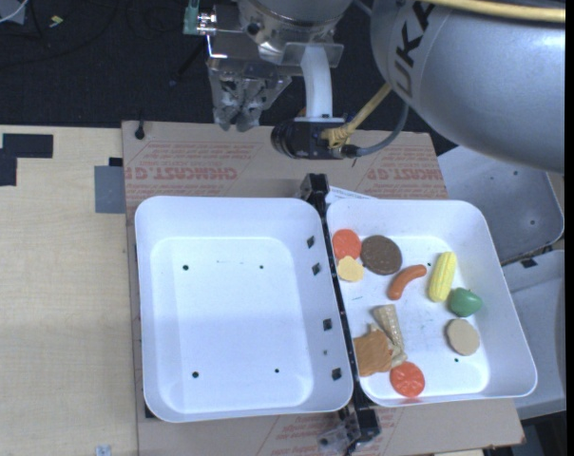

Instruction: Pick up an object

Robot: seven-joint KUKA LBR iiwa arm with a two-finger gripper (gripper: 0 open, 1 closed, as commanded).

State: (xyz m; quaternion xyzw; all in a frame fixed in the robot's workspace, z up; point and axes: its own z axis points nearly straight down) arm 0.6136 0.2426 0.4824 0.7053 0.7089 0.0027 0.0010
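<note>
Arm (477,55): grey, bulky, enters from the upper right and hangs high above the back edge of the two bins.
Bench (49,302): pale wood, with a brown cardboard sheet (220,164) under both bins.
Left bin (154,350): shallow, white, sits directly left of the divider where the two bins meet.
Right bin (506,350): shallow, white, sits directly right of the divider and holds all the small objects.
Gripper (238,112): raised above the cardboard, behind the left bin's back rim and left of the divider line; nothing lies between its fingers; whether they are spread or pressed together I cannot tell from this angle.
Brown disc (381,254): in the right bin, a short way right of the divider, near the back.
Yellow corn cob (443,275): far right of the divider, upright along the bin's length.
Tan slab (372,352): close to the divider, toward the front.
Cone piece (390,326): resting partly on the tan slab.
Sausage (407,280): reddish, between the brown disc and the corn cob.
Orange-red round slice (346,244): just right of the divider, at the back.
Tan disc (463,336): far from the divider, toward the front.
Red round slice (407,380): near the front rim.
Green piece (465,302): just below the corn cob.
Yellow chip (350,271): touching the orange-red slice's front edge.
</note>
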